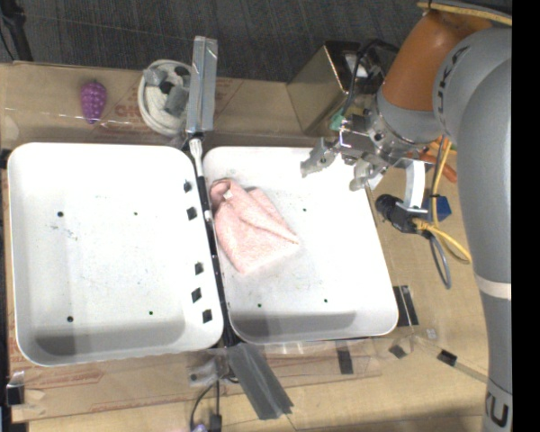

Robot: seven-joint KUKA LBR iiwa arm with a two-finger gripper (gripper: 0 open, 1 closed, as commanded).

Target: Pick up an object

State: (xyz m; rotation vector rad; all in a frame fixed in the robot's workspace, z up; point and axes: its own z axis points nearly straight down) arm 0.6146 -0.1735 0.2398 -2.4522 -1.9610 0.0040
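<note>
And there the gripper (339, 169) hung, over the far edge of the right bin (360, 277), its two fingers spread wide and nothing between them. The target, a folded pink cloth (252, 228), lay in that same bin, hard against its left wall beside the divider (205, 259) that separates it from the left bin (99, 250). Gripper and cloth were apart, the cloth sitting nearer the camera and to the left in view.

The risks, as I judged them: the cloth was soft and lay low, so a descent that stopped short could have closed on air, while one that pinched only a top fold might have let the rest slide free on the lift. Its place against the wall was the bigger worry. A finger coming down on that side could have struck the bin rim or the divider clips rather than the fabric. A grasp aimed at the cloth's right-hand flap, out toward the open floor, looked the safer bet.

As for writing: faint reddish print ran along the cardboard (117, 113) behind the bins, too blurred to read. Letters showed on the grey arm (486, 106) near the orange band (423, 52) and low by the frame's edge, cut off and not legible. A purple grape-like toy (93, 100) and a roll of white cord (164, 97) bore no labels I could make out.
</note>
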